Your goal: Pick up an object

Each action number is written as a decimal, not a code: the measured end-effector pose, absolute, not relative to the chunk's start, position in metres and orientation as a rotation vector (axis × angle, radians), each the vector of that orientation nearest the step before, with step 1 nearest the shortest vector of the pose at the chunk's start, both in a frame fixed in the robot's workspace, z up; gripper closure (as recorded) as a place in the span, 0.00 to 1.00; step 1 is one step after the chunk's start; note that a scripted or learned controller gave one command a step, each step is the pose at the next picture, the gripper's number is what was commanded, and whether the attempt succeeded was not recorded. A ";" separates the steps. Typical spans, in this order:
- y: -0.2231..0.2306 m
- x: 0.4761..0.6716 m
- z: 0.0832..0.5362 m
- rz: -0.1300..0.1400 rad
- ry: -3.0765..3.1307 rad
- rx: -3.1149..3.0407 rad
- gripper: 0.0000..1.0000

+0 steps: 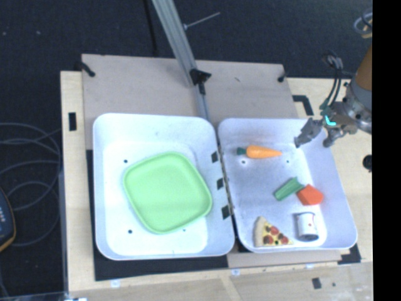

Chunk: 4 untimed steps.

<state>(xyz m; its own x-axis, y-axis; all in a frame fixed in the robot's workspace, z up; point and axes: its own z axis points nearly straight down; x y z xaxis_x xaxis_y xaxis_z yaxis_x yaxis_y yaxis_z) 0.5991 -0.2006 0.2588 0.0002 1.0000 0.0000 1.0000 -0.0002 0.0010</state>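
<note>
My gripper hangs over the far right corner of the right bin, open, with nothing between its two dark fingers. A toy carrot lies to its left near the bin's far wall. Lower in the same bin sit a green block, an orange-red block, a small white and grey cylinder and a pizza slice.
The left bin holds a light green square plate. A slanted metal pole rises from the bench behind the bins. Cables lie on the dark floor at the left.
</note>
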 end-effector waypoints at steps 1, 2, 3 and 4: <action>-0.201 0.599 0.259 0.001 2.221 2.221 0.00; -0.205 0.604 0.198 -0.005 2.223 2.225 0.00; -0.206 0.593 0.146 -0.004 2.222 2.224 0.00; -0.207 0.592 0.099 -0.003 2.222 2.223 0.00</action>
